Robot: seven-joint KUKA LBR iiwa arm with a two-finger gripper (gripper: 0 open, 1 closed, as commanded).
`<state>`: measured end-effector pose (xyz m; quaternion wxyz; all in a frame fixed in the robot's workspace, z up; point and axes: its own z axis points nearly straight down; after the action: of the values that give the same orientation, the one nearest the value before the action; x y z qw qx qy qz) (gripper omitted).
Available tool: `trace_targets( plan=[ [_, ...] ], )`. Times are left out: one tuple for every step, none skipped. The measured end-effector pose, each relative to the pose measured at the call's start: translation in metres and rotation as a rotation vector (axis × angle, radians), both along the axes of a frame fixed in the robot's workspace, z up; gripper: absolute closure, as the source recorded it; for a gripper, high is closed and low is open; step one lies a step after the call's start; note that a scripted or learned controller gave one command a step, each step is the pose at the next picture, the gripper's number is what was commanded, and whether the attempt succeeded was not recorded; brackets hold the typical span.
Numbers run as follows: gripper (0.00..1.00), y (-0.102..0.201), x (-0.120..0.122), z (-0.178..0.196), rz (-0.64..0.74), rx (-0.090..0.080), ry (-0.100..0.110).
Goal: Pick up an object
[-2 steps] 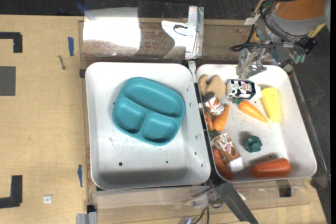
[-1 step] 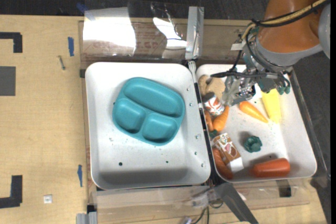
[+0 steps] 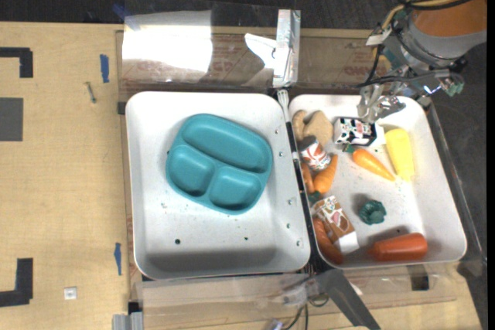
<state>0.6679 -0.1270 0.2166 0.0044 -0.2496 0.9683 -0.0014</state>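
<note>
Over right bin, far corner: gripper w/ fingers slightly apart, nothing between them.
Black-and-white cow toy lies just below the tips, maybe touching, can't tell. Yellow piece and orange carrot near, beyond the cow; teal tray well apart in left bin.

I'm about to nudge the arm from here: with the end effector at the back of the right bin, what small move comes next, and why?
Probably a short, straight descent. The end effector sits above the black-and-white patterned toy near the back wall of the right white bin, with nothing visibly between its fingers. The yellow corn-shaped toy and orange carrot-shaped toy lie close beside it, so drifting sideways risks bumping them.
</note>
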Motion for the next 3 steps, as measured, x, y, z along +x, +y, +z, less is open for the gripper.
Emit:
trace_targets(
  plan=[
    [1.00, 0.066, 0.001, 0.026, -0.001, 0.003, -0.004],
    [1.00, 0.128, 0.000, 0.011, 0.012, 0.004, 0.005],
    [1.00, 0.115, -0.123, 0.032, 0.119, 0.001, 0.001]
  ],
)
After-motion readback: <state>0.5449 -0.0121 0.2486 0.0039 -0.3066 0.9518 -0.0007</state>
